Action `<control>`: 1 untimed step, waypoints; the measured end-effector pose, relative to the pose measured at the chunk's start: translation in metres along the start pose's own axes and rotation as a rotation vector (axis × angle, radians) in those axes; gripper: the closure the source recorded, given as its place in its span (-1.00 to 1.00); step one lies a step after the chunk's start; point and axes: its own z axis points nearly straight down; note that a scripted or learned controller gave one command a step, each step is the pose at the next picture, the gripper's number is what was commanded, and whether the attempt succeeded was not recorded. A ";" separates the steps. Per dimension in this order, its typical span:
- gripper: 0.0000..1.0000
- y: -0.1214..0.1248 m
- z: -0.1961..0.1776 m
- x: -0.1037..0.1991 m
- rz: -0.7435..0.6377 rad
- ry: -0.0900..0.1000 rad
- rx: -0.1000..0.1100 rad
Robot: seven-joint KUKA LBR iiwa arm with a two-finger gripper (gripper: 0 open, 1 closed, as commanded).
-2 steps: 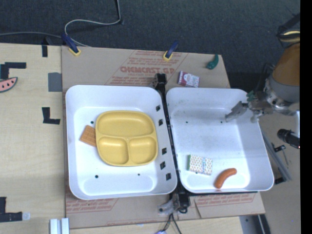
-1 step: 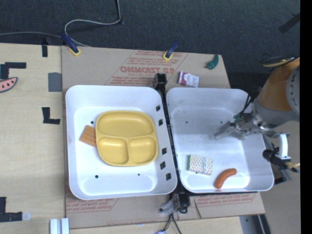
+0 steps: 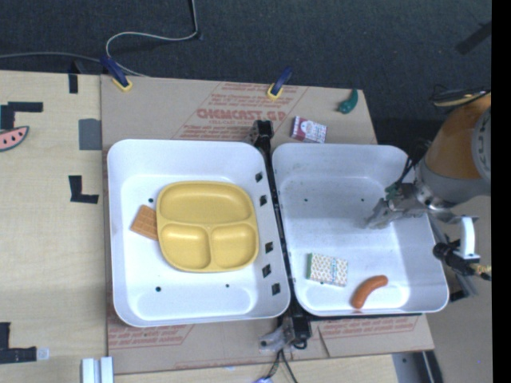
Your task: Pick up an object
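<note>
We log two shallow white plastic bins side by side on a cardboard-covered bench. The left bin [image 3: 128, 214] holds a yellow three-compartment plastic plate [image 3: 209, 225] with a thin tan cracker-like square [image 3: 144, 223] tucked against its left edge. The right bin [image 3: 351, 170] holds a small orange sausage-shaped toy [image 3: 369, 290] near the front right corner and a small flat patterned packet [image 3: 327, 269] just beside it to the left; the two lie close but apart.

The grey two-finger gripper [image 3: 382, 215] sits low over the right side of the right bin, well apart from both items, nothing between its tips. We cannot tell whether it is parted or closed at this resolution.

Handling judgement: the sausage looks like the best candidate. It appears light, rounded and probably smooth, so it may roll or squirt out under an off-centre pinch. We would take it across its short axis at mid-length, jaws square to the long axis. The packet looks thin, flat and pliable, hard to get under from above. The plate seems stiff but too wide, graspable only at its rim
</note>
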 end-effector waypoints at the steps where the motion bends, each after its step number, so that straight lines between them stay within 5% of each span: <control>1: 1.00 0.000 -0.009 0.000 0.000 0.000 0.000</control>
